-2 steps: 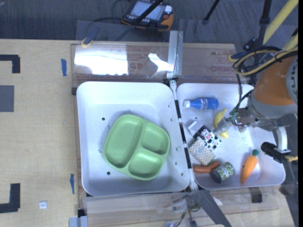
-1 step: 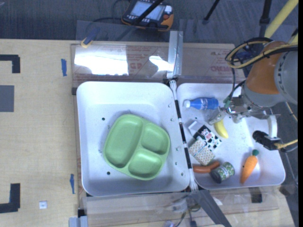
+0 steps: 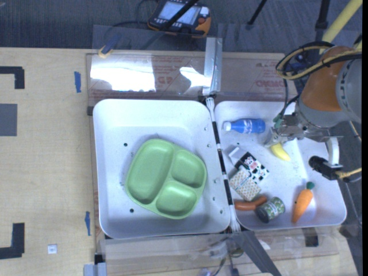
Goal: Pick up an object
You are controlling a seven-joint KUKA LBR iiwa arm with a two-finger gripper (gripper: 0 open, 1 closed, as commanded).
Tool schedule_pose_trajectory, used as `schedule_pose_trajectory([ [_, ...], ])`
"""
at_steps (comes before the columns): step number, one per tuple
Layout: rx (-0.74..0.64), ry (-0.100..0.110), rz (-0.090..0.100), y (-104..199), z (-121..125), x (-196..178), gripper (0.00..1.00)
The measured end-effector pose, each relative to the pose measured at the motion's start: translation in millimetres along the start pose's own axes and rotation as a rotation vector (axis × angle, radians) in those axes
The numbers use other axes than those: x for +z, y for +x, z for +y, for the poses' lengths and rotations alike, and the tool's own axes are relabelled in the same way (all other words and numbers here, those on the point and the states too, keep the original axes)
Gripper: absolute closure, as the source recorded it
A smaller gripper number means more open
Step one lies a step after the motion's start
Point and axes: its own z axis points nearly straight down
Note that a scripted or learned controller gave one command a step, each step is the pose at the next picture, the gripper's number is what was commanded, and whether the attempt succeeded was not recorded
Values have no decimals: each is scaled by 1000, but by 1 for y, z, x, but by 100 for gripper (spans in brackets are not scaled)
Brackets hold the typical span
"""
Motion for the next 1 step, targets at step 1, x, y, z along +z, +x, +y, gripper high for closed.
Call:
schedule_pose_trajectory([
  [1,21,9,1,14,-43,-111,100],
])
